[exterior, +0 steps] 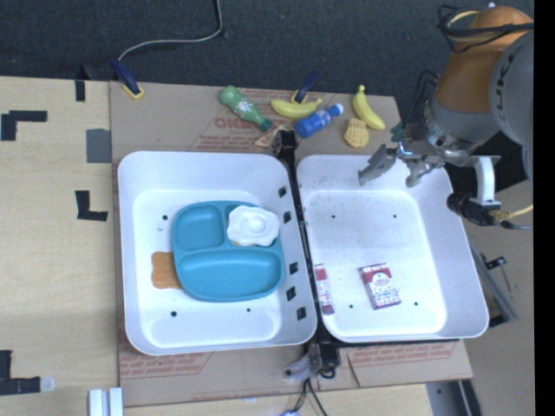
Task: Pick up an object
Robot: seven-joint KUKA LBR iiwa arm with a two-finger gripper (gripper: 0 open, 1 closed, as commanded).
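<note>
The gripper is seen over the far edge of the right bin, its two fingers spread apart with nothing caught between them. A small red-and-white box is found lying flat on the near floor of that bin, well apart from the gripper. In the left bin, a blue divided plate is set, with a white object resting on its far right corner and an orange piece tucked against its left side.
</note>
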